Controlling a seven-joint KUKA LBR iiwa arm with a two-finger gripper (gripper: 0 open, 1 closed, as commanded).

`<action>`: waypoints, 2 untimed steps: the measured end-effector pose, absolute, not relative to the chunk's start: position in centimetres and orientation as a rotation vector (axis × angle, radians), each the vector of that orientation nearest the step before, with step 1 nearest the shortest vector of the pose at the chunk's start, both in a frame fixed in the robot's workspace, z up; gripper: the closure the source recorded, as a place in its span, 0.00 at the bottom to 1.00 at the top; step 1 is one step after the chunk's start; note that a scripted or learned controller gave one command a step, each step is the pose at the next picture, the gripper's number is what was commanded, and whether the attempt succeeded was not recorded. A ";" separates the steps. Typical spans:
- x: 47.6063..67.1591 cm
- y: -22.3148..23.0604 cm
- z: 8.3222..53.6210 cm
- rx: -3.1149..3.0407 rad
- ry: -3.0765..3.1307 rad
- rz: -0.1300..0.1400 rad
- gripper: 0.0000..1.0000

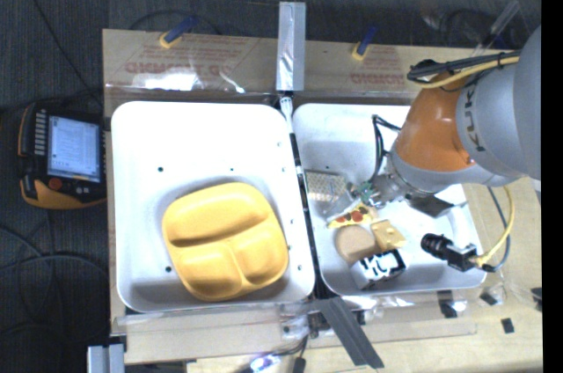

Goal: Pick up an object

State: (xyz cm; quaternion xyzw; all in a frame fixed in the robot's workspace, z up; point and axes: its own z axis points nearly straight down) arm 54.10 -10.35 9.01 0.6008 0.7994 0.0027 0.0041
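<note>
The right bin (339, 129) holds a cluster of small items. Among them are a tan round piece (351, 242), a pale yellow block (388, 233), a black and white item (383, 266), a clear crinkled packet (324, 188) and a small red and green piece (359, 210). The arm's orange band (433, 138) hangs over this bin. My gripper (376, 189) is low at the inner side of the cluster, just above the red and green piece. The wrist hides most of it, and nothing shows held in it.
A large yellow divided tray (226, 237) lies in the left bin (141, 142). A metal divider (299, 186) separates the bins. A black part with a yellow cable (449, 250) sticks out over the right bin's near right corner. A handheld pendant (62, 153) sits at far left.
</note>
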 end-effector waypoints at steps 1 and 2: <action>52.9 -6.6 18.2 2.028 2.406 -0.006 0.00; 53.2 -8.2 18.2 1.942 2.475 -0.008 0.00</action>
